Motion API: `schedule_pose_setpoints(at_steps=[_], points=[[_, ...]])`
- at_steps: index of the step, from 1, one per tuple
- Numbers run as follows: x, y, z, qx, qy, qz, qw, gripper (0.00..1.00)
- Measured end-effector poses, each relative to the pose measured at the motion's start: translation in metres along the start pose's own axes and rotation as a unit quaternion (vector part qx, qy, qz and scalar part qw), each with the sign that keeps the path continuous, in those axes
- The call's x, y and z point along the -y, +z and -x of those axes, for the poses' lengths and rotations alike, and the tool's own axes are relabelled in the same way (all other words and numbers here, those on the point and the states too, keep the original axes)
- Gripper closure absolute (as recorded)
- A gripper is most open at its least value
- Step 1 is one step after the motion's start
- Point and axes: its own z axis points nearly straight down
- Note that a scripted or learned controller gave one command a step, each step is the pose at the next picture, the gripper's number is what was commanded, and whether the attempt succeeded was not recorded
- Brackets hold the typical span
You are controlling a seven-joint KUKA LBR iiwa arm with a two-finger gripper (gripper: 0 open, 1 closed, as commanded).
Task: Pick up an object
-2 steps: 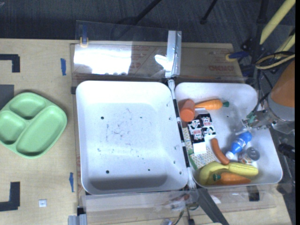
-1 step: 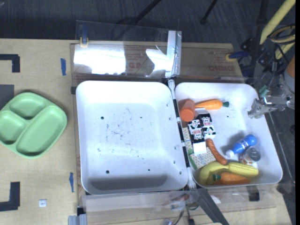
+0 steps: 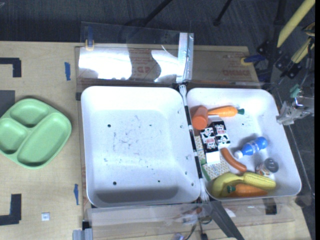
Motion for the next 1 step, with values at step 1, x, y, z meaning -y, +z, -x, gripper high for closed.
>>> schedule_pose_setpoints(at_steps=[1], points=[[0.0045, 0.0095, -0.0317, -0.001, -0.024, -0.002, 0.9997, 1.00]])
